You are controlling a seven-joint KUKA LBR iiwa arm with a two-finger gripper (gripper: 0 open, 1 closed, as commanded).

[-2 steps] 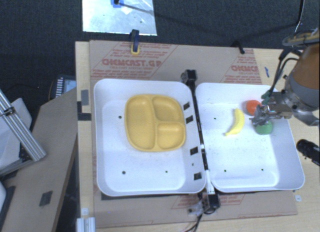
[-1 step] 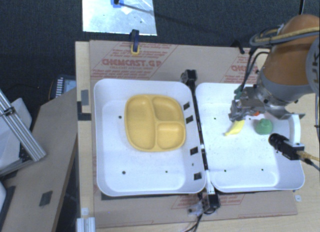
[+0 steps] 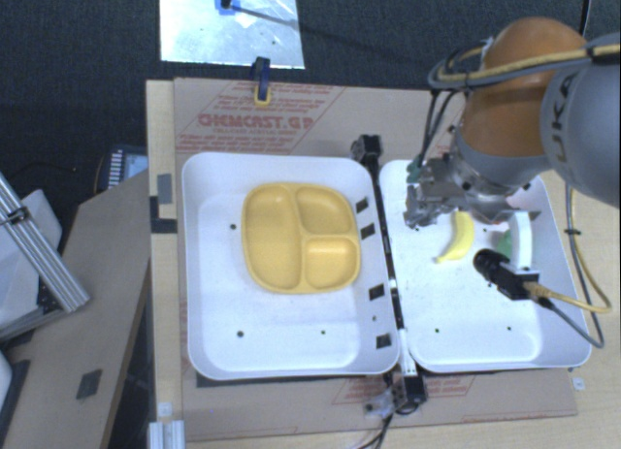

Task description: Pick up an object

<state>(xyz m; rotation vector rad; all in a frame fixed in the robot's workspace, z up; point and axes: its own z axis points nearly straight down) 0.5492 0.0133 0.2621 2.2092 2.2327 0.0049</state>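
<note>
A: What takes up the most room?

B: The table [image 3: 165, 340], and on it two white bins set rim to rim. The left bin [image 3: 209, 340] holds a yellow plate [image 3: 299, 239], so I'll place everything from that plate.

A: How does the plate sit against its edges?

B: It lies flat, a little toward the far rim and well apart from every wall. Bare white floor runs all round it, widest on its near side.

A: And the other bin?

B: The right bin [image 3: 466, 331] lies to the plate's right, across a seam lined with small black clips [image 3: 374, 234]. The grey and orange arm [image 3: 524, 88] leans over its far half. The near half is mostly open floor.

A: Where is the gripper?

B: The gripper [image 3: 419, 214] hangs right of the plate, just past the seam. I cannot tell whether it is open or closed, and nothing shows in its grasp.

A: The object to pick?

B: A banana [image 3: 459, 241] lies on the bin floor, right of the plate and just beside the gripper. Its upper end runs under the wrist. A small green thing [image 3: 505, 240] lies farther right, partly hidden, near that bin's outer wall
</note>
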